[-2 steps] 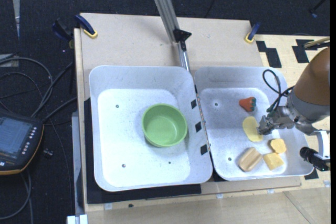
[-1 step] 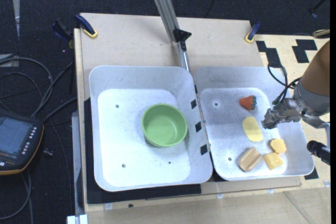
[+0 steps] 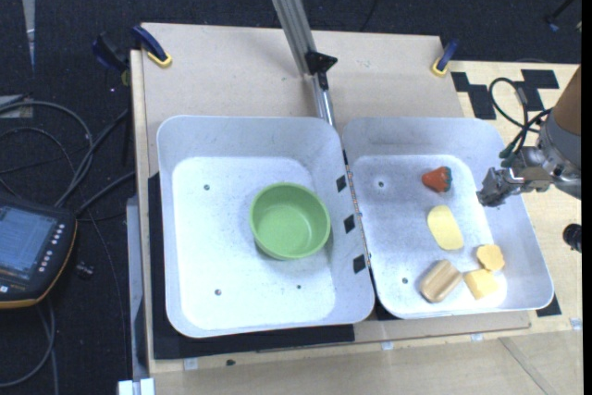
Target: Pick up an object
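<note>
1. Nearest the counter's front edge, in the front right corner of the right bin (image 3: 518, 199), lie three small pieces: a tan block (image 3: 438, 281), a yellow chunk (image 3: 481, 283) just beside it, and a smaller yellow piece (image 3: 490, 256) just behind that one.
2. A little further in, near the middle of that bin, lies a pale yellow oval piece (image 3: 445, 228), apart from the front cluster.
3. In the left bin (image 3: 176, 199) a green bowl (image 3: 290, 221) stands upright at about the middle (it looks empty from here).
4. Further back in the right bin sits a small red piece (image 3: 437, 179), alone and near the back wall.
5. My tool (image 3: 490, 191) hangs over the right bin's right rim, level with the red piece and near it but not touching. Whether its tips are spread or pressed together I cannot tell; they are too small and dark.
6. My judgement: nothing is picked up yet. Every piece lies on the bin floor, so the reach, the grasp and the lift are all left, and the red piece is the closest candidate.
</note>
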`<state>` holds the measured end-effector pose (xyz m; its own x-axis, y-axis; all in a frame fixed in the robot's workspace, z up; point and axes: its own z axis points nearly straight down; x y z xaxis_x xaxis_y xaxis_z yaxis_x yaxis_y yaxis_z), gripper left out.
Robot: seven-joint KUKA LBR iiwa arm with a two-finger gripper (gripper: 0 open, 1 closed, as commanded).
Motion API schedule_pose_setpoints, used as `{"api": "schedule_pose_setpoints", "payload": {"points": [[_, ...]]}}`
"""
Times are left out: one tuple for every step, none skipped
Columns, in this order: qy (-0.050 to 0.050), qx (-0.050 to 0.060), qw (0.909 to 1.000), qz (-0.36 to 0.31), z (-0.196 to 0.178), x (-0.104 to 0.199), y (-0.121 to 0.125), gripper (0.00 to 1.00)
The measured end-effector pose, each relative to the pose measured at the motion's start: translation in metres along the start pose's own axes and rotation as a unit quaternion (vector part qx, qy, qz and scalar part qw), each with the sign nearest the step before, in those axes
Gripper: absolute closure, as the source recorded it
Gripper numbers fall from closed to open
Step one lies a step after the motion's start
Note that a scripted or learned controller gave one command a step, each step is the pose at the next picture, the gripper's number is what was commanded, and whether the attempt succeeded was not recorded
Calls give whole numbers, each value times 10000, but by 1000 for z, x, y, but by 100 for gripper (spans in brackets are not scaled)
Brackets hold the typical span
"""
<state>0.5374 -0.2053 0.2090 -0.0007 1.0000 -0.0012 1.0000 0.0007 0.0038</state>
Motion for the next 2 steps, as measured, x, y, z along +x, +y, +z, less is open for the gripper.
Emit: {"api": "schedule_pose_setpoints", "payload": {"points": [[1, 2, 10000, 1, -38, 0, 1, 100], [9, 17, 10000, -15, -42, 45, -5, 100]]}}
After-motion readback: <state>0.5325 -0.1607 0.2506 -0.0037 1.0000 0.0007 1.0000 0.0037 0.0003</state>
